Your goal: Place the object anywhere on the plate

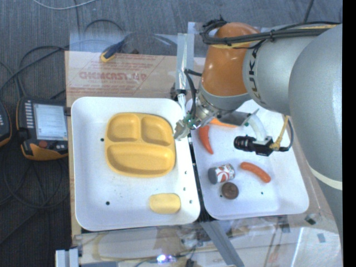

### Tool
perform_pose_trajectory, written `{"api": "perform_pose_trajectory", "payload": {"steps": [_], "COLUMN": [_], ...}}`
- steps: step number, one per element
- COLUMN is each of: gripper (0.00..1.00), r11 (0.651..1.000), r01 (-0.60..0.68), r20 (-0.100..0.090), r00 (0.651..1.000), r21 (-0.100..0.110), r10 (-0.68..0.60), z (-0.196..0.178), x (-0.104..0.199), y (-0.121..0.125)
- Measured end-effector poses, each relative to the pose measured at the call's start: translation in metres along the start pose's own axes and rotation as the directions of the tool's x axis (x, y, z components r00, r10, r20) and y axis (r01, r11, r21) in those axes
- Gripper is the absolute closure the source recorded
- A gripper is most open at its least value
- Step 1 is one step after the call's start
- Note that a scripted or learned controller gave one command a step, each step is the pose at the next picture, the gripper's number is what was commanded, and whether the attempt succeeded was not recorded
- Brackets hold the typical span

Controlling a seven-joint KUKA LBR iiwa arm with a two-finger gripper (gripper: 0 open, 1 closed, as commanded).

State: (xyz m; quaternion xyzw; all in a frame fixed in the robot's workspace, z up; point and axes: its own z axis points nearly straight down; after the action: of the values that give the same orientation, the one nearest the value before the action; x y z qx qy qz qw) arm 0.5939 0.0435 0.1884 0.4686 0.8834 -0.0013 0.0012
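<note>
A: Where is the two-finger gripper (183, 128)?

B: Over the seam between the white bins, at the right rim of the yellow three-compartment plastic plate (140, 143) in the left bin (89, 204).

A: And the object?

B: A curved orange-red pepper-like piece (206, 139) lies in the right bin (289, 202), just right of the gripper, not between its fingers. Whether they are spread, I cannot tell.
</note>
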Motion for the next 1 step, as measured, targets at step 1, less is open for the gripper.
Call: {"api": "perform_pose_trajectory", "payload": {"steps": [1], "gripper": [1.0], "r11": [0.998], "r01": [-0.061], "r20": [-0.002], "r00": [0.998], "r21": [-0.004], "r10": [0.061], "z": [0.0597], "x": [0.05], "y": [0.041]}}
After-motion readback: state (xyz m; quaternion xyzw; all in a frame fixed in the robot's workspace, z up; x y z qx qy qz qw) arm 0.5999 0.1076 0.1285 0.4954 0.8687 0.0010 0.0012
